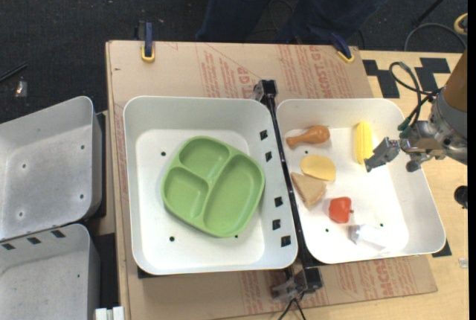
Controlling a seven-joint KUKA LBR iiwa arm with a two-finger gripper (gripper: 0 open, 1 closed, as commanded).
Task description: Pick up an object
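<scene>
Right now the gripper [381,153] is hanging over the right bin [416,199], reaching in from the right side, and its dark tip is sitting just beside the corn [363,141]. Whether it is spread or closed I cannot tell at this angle, and nothing is showing in its grasp.

Candidates for picking are all lying in that bin: the corn nearest the tip, a drumstick [309,136] further left, a yellow piece [319,167] touching a tan wedge [309,188] below it, a red piece [340,209], and a small white item [370,235] near the front wall. The left bin [149,184] is holding only a green tray [213,185].

Judging from here, the main risk is coming down off-centre on the corn. It is narrow and rounded, so a glancing touch would likely be rolling it away or pushing it aside rather than trapping it. Descending at a slant could also be closing on air beside it. Should the tip drift left instead, the touching yellow and tan pieces could be getting nudged together, spoiling a clean grasp.
</scene>
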